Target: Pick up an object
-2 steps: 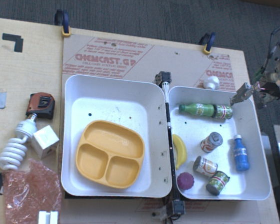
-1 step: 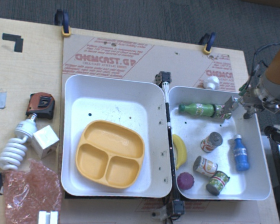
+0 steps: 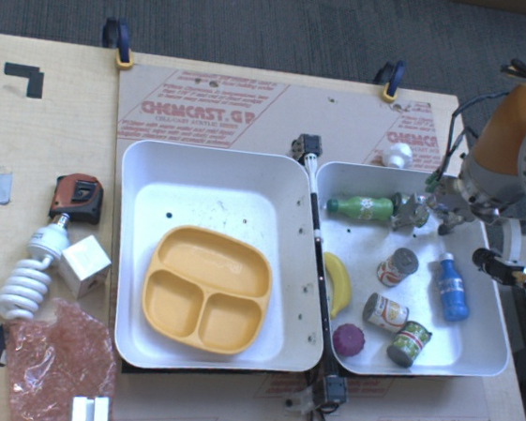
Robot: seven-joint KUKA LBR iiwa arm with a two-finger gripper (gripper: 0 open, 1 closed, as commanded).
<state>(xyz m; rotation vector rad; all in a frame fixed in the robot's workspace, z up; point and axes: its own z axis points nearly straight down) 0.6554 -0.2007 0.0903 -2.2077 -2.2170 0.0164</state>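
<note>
The green plastic bottle with a white label (image 3: 361, 207) lay on its side along the far wall of the right-hand shallow white bin (image 3: 473, 356), its neck pointing toward the two-finger gripper (image 3: 416, 213), which sat just beside the bottle's cap end. Whether the gripper was spread or pressed together I could not tell; the bottle did not show between its tips, so I would not call it held.

Judged from this, the step in hand looked like closing on the bottle's neck. To do it well, the gripper should straddle the narrow neck squarely, low enough to grip but clear of the bin floor, since a round bottle on its side would roll away from a glancing touch.

Nearer than the bottle lay a small grey-topped can (image 3: 398, 266), a blue plastic bottle (image 3: 450, 288), a white-labelled tin (image 3: 385, 311), a green-labelled tin (image 3: 408, 343), a purple ball (image 3: 348, 339) and a yellow banana (image 3: 336, 284). Left of the bottle, the other bin held a yellow divided tray (image 3: 205, 289).

The brown board (image 3: 199, 108) behind the bottle read "CHEMCAST GP" in red; the container labels were too small to read.
</note>
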